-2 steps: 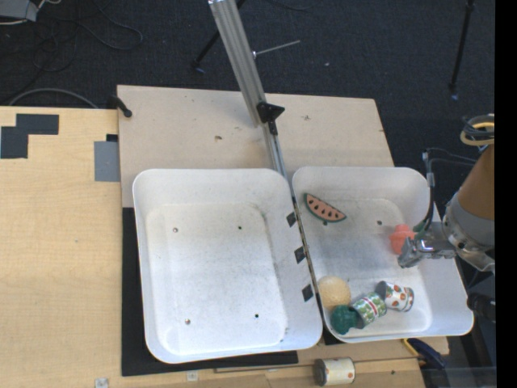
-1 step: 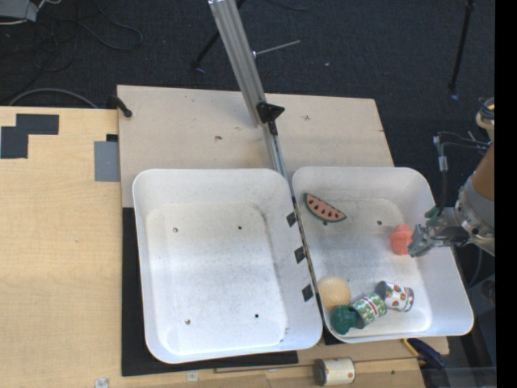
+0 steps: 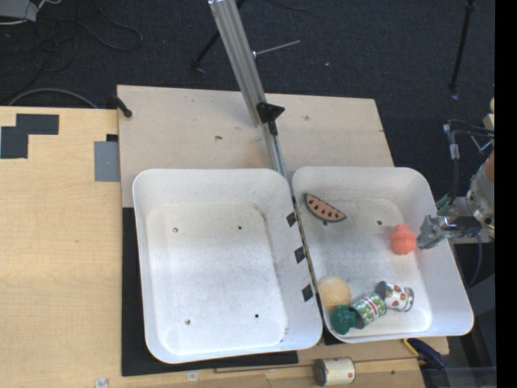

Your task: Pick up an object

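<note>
The right bin (image 3: 436, 297) holds several small objects. A watermelon-slice toy (image 3: 325, 208) lies near its far left corner. A pink-orange ball (image 3: 402, 239) sits by the right wall. At the front lie a pale yellow ball (image 3: 334, 289), a dark green lump (image 3: 346, 319), a green-striped can (image 3: 369, 307) and a white can with red spots (image 3: 397, 296). My gripper (image 3: 432, 233) hangs over the bin's right rim, just right of the pink-orange ball and close to it. I see nothing held in it.
The left bin (image 3: 145, 217) stands beside the right one, with black clips (image 3: 297, 253) along the shared edge. A slanted aluminium pole (image 3: 242, 63) rises behind the bins. A small cylinder (image 3: 335, 370) lies on the bench in front of the right bin.
</note>
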### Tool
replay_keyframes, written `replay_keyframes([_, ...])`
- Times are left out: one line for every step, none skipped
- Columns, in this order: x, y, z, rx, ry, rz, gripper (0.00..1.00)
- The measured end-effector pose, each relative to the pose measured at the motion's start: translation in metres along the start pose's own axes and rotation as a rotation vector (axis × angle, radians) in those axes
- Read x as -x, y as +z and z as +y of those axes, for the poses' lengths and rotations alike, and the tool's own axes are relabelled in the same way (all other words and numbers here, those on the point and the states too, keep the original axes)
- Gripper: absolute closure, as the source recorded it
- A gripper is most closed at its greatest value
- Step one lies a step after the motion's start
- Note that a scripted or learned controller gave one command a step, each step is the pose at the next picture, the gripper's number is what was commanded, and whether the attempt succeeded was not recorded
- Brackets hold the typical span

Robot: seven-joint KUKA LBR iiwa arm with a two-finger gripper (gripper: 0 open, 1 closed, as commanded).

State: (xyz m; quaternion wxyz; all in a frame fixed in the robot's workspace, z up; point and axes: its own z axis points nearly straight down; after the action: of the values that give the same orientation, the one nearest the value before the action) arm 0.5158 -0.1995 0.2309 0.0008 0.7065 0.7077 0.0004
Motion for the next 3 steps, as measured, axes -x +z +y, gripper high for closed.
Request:
replay_keyframes([-0.061,-0.005,-0.004,-0.004,-0.003,0.004,1.00])
replay_keyframes([-0.112,-0.012,0.002,-0.003,-0.004,0.003,1.00])
replay_keyframes([-0.169,-0.018,0.002,-0.004,-0.004,0.003,1.00])
